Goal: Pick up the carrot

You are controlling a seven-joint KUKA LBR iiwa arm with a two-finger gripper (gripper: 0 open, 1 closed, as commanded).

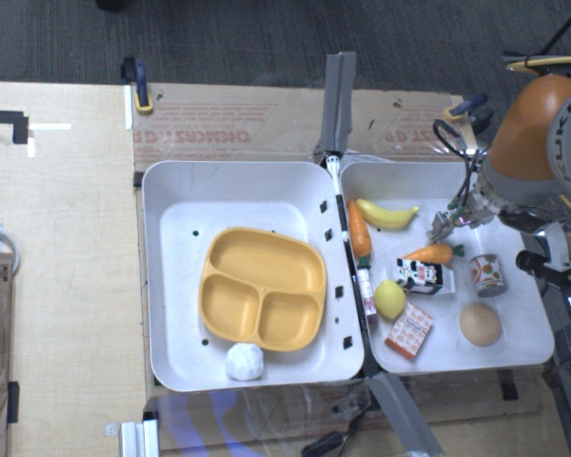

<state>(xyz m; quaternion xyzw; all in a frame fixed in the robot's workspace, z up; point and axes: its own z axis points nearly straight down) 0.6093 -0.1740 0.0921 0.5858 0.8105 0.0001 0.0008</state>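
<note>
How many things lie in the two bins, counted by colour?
Yellow: 3, the plate, banana and lemon
Orange: 2, a carrot at the divider and a carrot near the tool
White: 2, the ball and carton
Red: 2, the box and can
Tan: 1, the round
Total: 10

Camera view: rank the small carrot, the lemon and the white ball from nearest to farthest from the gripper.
1. Small carrot: right bin, just below the gripper.
2. Lemon: right bin, lower and nearer the divider.
3. White ball: left bin, at its bottom edge below the yellow plate.
</note>
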